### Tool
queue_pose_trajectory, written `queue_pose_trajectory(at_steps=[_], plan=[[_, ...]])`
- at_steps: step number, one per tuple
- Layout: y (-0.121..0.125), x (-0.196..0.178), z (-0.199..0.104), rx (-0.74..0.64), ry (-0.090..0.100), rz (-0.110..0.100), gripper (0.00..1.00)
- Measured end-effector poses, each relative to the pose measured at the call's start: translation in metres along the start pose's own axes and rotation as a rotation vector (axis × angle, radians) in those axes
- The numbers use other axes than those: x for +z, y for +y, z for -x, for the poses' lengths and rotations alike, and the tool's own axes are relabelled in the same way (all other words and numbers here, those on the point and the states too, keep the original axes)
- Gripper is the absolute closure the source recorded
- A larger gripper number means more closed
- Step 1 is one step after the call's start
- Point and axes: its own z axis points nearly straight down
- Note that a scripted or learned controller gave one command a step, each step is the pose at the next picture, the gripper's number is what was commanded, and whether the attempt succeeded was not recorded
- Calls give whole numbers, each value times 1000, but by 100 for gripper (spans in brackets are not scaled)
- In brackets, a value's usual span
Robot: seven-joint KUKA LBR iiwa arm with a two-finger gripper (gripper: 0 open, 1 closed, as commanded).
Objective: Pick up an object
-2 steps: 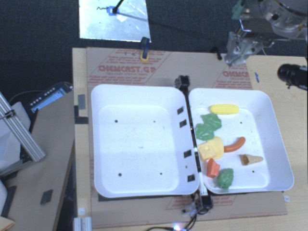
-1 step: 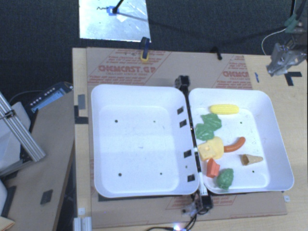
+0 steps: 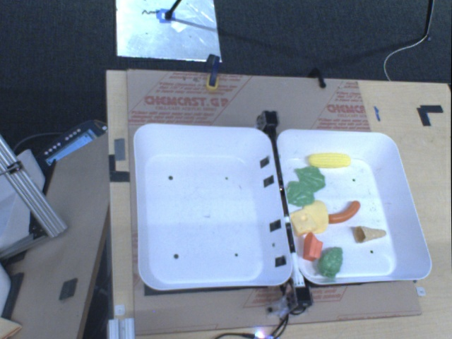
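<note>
You cannot tell the gripper's state, so plan from the right bin (image 3: pixel 413 210), where every object lies. Nearest its entry side, the cone (image 3: pixel 369 234) and sausage (image 3: pixel 345 212) lie apart. Beyond them, the yellow piece (image 3: pixel 311 219), orange block (image 3: pixel 311 246) and green lump (image 3: pixel 330 260) crowd the inner wall, where a grasp could snag two or slip.

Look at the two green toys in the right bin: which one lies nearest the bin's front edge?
The small green toy beside the orange block; the larger green toy lies further back, below the corn.
</note>
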Motion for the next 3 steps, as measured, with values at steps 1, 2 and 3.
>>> queue_pose_trajectory(at_steps=[1, 2, 3], plan=[[39, 143, -47, -20, 8, -12, 100], [82, 107, -51, -18, 4, 5, 100], [102, 50, -11, -12, 2, 7, 100]])
